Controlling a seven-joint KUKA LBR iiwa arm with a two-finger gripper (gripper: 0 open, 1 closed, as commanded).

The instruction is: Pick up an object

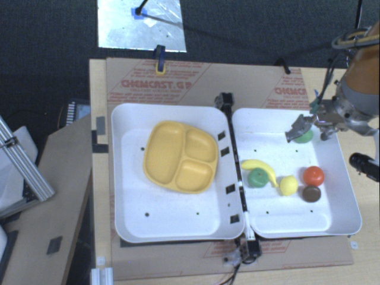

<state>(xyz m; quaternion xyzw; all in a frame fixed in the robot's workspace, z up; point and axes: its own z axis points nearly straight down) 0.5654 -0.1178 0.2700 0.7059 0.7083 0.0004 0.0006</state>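
Far left, a metal rail (21, 162) leans by the bench. Above the bins, a shiny sheet (141, 15) lies on the dark floor, with a bit of blue tape on it.

The left bin (127, 218) is white and shallow. A yellow tray (180, 157) with three parts sits in its middle, tilted a little. There is no food on the tray.

A black strip (233, 159) runs between the two bins.

The right bin (285, 221) holds the toy food. A yellow banana (261, 167) lies near the bin's left side. A green apple (257, 177) touches it just below. Next to them comes a yellow lemon (288, 185). A red tomato (313, 175) is a bit further right, and a brown ball (311, 193) sits just under it, touching or nearly so. These five things are close together in the lower middle of the bin.

Higher up, near the bin's top right, there is a green thing (304, 137). The gripper (297, 130) is right over it and hides part of it. I cannot tell how the gripper is set, or if it has the green thing.

The grey arm (356, 108) comes in from the right, with its orange band (363, 73) above.
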